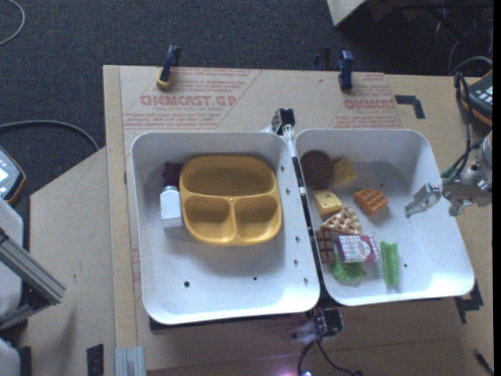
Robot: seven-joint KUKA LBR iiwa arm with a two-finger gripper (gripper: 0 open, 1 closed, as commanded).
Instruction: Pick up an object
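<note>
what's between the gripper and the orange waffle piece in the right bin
Nothing visible. The gripper hangs over bare floor of the right bin, and the orange waffle piece lies to its left with only bare white bin floor between them.

This looks like a robotics lab or test workshop: a plywood bench top [235, 100] stamped with red lettering is held down by clamps [167, 67], two white bins [149, 233] sit bolted side by side, loose cables [47, 128] trail over dark carpet [78, 22], and aluminium framing [27, 269] stands nearby
</note>
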